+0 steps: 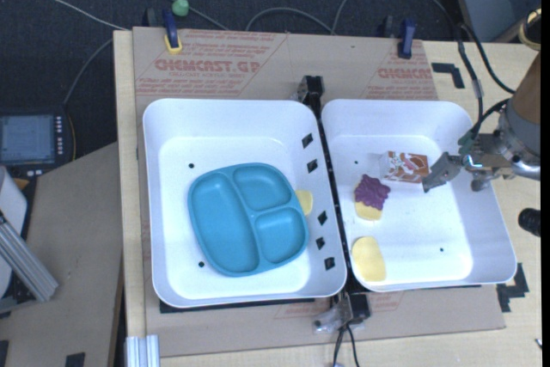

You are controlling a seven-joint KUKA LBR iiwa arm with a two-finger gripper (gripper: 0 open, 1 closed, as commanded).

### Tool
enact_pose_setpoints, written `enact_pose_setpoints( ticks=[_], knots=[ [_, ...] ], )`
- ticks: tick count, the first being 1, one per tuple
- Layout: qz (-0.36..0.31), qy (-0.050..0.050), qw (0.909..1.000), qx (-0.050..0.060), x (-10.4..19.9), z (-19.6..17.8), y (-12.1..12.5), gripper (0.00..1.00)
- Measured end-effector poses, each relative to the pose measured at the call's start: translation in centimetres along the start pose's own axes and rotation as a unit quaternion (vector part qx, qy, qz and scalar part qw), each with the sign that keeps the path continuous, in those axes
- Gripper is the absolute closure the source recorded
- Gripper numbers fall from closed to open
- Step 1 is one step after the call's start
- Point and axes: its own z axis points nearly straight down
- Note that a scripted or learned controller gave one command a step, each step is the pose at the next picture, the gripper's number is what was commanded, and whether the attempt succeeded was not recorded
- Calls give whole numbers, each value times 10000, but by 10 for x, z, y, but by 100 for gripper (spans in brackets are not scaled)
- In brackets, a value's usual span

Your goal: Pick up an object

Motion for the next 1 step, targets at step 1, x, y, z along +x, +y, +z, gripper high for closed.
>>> enact_pose_setpoints(
  ticks=[1],
  knots=[
    [-15,-13,10000,-59,0,-6,3,0]
  ],
)
